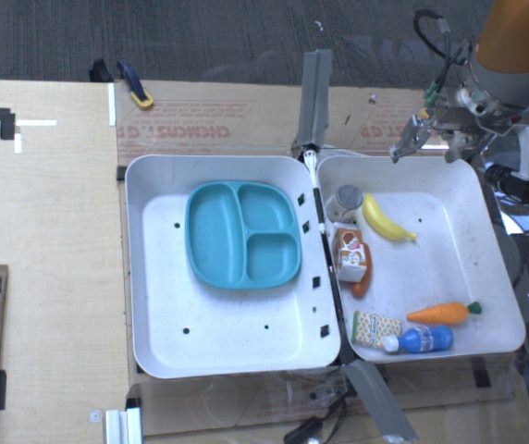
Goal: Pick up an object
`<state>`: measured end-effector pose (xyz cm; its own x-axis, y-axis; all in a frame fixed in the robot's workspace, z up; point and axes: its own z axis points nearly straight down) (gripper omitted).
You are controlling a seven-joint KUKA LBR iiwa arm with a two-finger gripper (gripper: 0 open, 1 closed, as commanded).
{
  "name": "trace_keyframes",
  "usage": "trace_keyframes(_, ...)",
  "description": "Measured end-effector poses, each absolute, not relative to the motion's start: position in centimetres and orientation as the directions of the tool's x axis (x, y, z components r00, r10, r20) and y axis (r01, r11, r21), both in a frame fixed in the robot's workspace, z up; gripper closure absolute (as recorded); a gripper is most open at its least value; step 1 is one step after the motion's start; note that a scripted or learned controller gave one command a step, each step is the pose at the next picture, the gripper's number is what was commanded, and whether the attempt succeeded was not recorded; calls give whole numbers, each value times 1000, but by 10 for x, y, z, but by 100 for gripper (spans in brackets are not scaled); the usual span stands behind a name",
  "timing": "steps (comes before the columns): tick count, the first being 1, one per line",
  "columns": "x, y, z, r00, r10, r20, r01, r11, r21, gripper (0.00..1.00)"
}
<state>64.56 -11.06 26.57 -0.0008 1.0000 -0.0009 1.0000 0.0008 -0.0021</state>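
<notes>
6 items [387,220] around the right bin [486,248].

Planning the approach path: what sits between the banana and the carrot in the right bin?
Nothing. In the camera view, bare white bin floor runs from the banana down to the carrot.

Bright, even overhead light fills the bench; the white bins [144,248] glare slightly, shadows stay soft, and everything looks a little grainy.

A teal divided plate [243,234] lies in the left bin [144,276]; banana [387,221] and carrot [442,313] lie in the right bin [486,248].
</notes>
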Motion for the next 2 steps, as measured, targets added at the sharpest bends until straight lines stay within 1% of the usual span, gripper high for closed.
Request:
trace_keyframes(1, 658, -114, 143, -73, 997, -1, 997, 73, -3, 0)
trace_keyframes(2, 650, -117, 123, -89, 996, -3, 996, 89, 5, 0)
